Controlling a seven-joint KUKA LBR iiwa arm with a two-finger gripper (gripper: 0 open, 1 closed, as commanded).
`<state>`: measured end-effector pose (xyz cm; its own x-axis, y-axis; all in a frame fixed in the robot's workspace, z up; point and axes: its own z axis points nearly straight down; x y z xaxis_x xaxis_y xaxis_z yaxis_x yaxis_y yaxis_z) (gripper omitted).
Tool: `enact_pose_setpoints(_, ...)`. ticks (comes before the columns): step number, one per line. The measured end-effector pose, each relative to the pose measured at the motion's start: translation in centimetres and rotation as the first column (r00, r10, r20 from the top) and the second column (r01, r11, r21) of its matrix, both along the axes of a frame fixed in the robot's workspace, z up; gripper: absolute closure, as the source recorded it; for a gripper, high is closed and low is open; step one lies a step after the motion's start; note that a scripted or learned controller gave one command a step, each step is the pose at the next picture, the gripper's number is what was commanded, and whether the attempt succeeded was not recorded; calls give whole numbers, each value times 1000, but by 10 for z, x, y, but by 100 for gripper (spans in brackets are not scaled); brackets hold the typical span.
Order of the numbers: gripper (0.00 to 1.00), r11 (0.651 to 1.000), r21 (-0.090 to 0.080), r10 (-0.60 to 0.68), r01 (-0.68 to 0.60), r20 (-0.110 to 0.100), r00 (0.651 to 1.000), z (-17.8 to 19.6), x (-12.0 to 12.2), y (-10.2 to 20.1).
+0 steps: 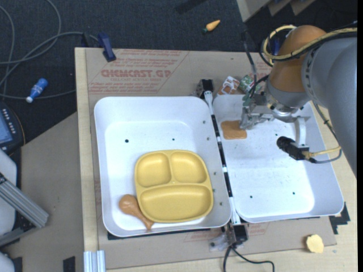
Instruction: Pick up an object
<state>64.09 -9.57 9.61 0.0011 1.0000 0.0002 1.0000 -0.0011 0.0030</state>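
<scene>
Brown flat piece [232, 130] lies long axis left-right at the right bin's [283, 203] upper left, partly covered by the gripper [248, 119], whose grasp I cannot tell.

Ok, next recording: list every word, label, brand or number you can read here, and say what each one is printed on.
"CHEMCAST GP" in large red letters, on the brown cardboard sheet under the bins, behind the left bin.
Smaller red lines above and below that word on the same sheet: too blurred to read.
Printed wrapper at the right bin's far edge: too small to read.
Blue bottle on the floor: no readable label.
</scene>
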Motion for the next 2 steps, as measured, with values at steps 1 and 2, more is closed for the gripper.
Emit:
enact_pose_setpoints(1,100,1000,1,-1,1,-10,1000,-12,-49,-4)
enact_pose_setpoints(2,0,1000,0,1,-1,-4,1000,-12,-47,-4)
